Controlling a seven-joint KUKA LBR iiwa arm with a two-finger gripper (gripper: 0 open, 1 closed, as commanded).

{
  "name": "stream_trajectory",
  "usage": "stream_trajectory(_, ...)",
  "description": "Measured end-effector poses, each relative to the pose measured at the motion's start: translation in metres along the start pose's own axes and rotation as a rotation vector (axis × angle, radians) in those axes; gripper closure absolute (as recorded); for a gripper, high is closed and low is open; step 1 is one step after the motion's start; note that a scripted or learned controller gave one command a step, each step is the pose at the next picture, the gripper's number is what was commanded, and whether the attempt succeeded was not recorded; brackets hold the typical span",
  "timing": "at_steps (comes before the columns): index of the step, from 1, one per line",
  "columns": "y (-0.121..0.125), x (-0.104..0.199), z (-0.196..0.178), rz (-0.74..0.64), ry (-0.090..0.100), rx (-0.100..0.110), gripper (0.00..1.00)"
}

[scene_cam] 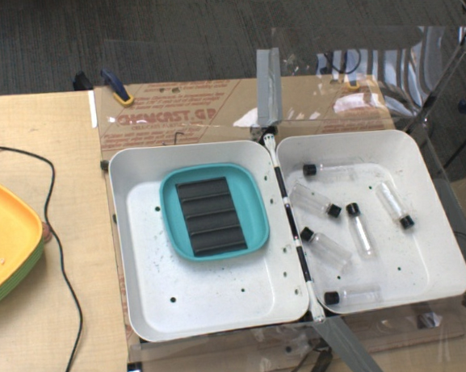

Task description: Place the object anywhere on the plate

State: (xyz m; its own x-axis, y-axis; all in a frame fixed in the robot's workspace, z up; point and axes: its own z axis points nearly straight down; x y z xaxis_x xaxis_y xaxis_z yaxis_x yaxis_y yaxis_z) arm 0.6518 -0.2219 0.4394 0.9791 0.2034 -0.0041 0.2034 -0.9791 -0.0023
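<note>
Clear black-capped vials (358,228) lie scattered in right bin (429,204), several toward its centre and one at 6 o'clock. Left bin (145,294) holds teal plate (255,211) at 12 o'clock, bearing dark ribbed block (210,215).

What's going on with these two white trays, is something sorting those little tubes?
Nothing is being handled right now. The left bin holds a teal plate with a dark ribbed block lying on it. The right bin holds several clear tubes with black caps, scattered loose on its floor. The job is to put an object on the plate, and none of the tubes lies there.
</note>
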Motion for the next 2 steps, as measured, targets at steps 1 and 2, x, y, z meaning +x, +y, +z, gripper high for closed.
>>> stream_trajectory(1,0.0001,0.0003,-0.0006,0.000,0.001,0.000,0.00)
stream_trajectory(2,0.0003,-0.0001,-0.0002,0.001,0.000,0.000,0.00)
